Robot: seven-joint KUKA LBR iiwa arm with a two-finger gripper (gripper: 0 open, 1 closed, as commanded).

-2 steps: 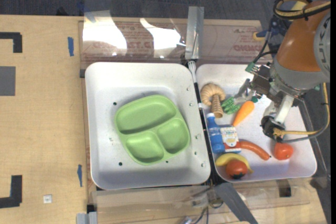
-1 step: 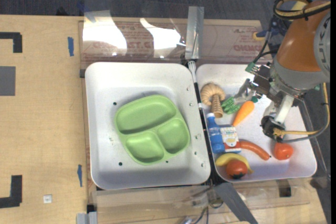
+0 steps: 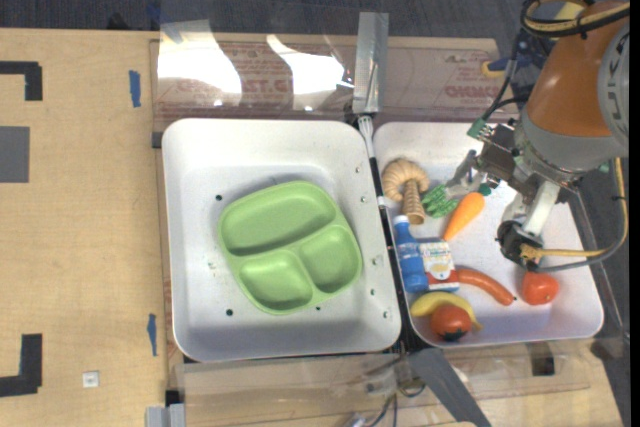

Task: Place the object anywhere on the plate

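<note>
Toy carrot (image 3: 463,214) beside claw (image 3: 497,183), plate (image 3: 289,246) apart

plate (image 3: 290,245) in left bin (image 3: 190,155) (toys (image 3: 470,287) in right bin (image 3: 580,315))

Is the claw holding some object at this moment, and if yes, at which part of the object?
It cannot be told. The claw sits low in the right bin, right by the toy carrot and its green leaves, but nothing shows clearly in its grip.
</note>
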